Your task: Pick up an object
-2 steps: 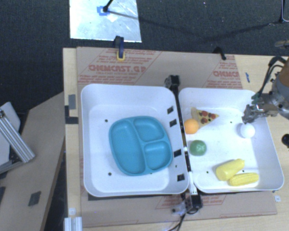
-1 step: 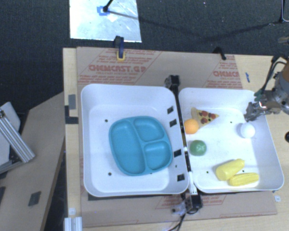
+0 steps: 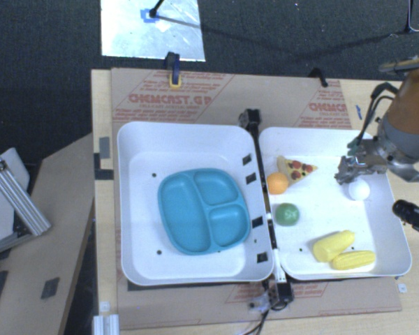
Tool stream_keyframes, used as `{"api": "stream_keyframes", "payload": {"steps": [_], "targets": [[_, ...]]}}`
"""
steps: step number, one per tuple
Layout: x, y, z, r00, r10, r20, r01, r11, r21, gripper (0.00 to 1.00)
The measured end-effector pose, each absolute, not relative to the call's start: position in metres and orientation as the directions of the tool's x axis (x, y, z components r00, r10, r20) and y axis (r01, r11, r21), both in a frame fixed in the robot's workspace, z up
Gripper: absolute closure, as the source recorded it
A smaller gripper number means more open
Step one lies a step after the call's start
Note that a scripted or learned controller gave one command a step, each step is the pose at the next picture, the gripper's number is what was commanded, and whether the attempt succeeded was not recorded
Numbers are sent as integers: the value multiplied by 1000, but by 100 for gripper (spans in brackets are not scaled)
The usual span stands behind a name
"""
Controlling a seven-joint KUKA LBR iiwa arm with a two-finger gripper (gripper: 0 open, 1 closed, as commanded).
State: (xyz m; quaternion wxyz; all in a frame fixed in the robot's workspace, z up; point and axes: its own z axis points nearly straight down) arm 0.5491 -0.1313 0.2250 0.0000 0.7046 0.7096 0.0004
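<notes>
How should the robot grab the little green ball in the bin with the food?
The green ball is round, so any side grips alike; best is straight down from above, with the fingers closing across its widest middle. It lies apart from the orange ball and the yellow corn pieces, but close to the bin's left wall, so the fingers probably fit best lined up along that wall.

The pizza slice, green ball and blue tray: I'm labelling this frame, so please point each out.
pizza slice (image 3: pixel 295 167), camera view, middle of its topping.
green ball (image 3: pixel 287 214), camera view, centre of its top.
blue tray (image 3: pixel 176 208), camera view, floor of its large left compartment.
</notes>
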Motion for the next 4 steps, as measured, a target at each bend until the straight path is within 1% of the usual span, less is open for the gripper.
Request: {"api": "stream_keyframes", "payload": {"steps": [1, 2, 3, 4], "targets": [[539, -86, 219, -9, 1000, 2, 1000, 9, 0, 100], [526, -25, 222, -11, 1000, 3, 1000, 11, 1, 100], [521, 33, 214, -10, 1000, 3, 1000, 10, 0, 100], [516, 91, 230, -11, 1000, 3, 1000, 11, 2, 100]]}}
